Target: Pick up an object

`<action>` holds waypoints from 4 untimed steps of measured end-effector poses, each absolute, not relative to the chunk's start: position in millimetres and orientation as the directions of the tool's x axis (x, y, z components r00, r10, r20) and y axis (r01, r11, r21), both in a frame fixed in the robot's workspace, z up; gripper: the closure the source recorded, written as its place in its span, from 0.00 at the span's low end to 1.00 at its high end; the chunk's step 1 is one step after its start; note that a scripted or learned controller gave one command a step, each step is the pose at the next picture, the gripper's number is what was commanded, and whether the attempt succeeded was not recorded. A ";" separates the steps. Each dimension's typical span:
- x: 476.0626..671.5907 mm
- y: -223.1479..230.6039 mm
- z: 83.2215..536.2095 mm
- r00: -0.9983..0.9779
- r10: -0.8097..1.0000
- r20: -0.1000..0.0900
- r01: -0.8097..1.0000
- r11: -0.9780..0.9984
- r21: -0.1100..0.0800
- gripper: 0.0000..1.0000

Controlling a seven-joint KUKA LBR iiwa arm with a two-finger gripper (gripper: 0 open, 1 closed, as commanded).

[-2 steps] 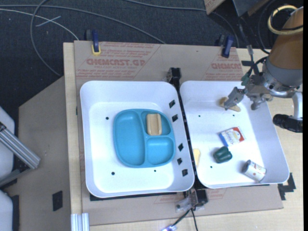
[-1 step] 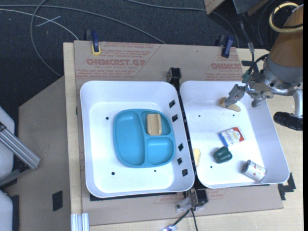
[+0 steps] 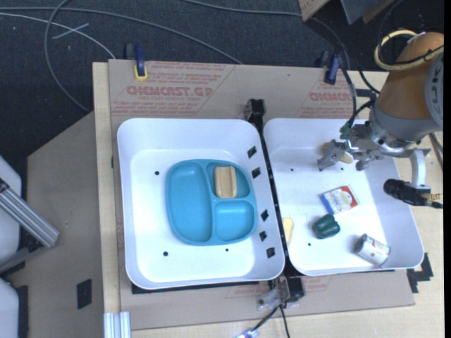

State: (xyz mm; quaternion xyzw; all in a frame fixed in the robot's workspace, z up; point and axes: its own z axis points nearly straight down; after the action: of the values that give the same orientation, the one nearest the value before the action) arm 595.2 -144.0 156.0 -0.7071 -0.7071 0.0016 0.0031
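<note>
Gripper (image 3: 343,154) over right bin (image 3: 296,143), at bin's 12 o'clock; fingers spread apart, nothing between them. Card (image 3: 339,200) at gripper's 6 o'clock, well apart. Green lump (image 3: 325,226) just at card's 7 o'clock. Can (image 3: 371,249) at bin's 5 o'clock, lying on side. Yellow bit (image 3: 287,229) against bin's 9 o'clock wall. Left bin (image 3: 141,146): blue tray (image 3: 189,206) at centre, tan block (image 3: 225,182) in tray's 1 o'clock compartment.

blue-and-white packet (image 3: 340,200): flat, slightly skewed; right bin, mid-floor
dark green object (image 3: 325,226): small, rounded; just below-left of the packet
white can (image 3: 371,250): lying on its side; near the right bin's lower right corner
tan block (image 3: 225,182): upright oblong; in the teal tray's upper right compartment
</note>
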 end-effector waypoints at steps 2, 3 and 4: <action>588.7 -141.5 84.7 0.000 1.000 0.002 1.000 0.000 -0.003 0.00; 589.7 -141.5 96.5 0.000 1.000 0.002 1.000 0.000 0.000 1.00; 593.2 -142.4 140.3 -0.001 1.000 -0.001 1.000 0.001 0.005 1.00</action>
State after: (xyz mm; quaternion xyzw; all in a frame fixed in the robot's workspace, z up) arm 593.2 -142.4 140.3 -0.7068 -0.7074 -0.0014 -0.0021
